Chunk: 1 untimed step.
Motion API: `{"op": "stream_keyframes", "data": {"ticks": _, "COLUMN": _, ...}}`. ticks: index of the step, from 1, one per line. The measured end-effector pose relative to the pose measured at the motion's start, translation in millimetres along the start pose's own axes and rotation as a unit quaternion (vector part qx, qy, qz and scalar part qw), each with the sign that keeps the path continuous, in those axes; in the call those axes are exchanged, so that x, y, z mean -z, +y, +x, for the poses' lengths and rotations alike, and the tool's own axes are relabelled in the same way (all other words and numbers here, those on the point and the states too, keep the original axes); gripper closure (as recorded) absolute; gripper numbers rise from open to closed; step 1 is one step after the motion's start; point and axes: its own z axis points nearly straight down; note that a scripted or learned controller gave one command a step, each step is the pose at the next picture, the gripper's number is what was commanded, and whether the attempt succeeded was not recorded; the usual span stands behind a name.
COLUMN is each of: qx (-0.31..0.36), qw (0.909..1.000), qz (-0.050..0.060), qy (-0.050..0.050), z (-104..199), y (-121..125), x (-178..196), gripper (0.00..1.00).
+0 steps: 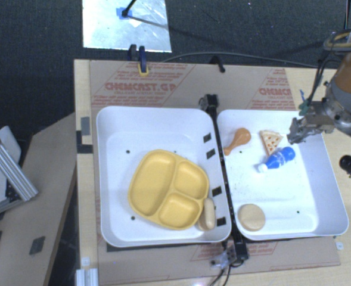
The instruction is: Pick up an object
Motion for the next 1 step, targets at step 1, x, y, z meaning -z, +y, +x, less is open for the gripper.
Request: {"op": "stream_keyframes", "data": {"ticks": 1, "qx": 0.0, "qw": 1.0, "qz": -0.001, "qy": 0.0, "z": 51.5, "y": 3.5, "x": 2.1, "gripper": 1.0}}
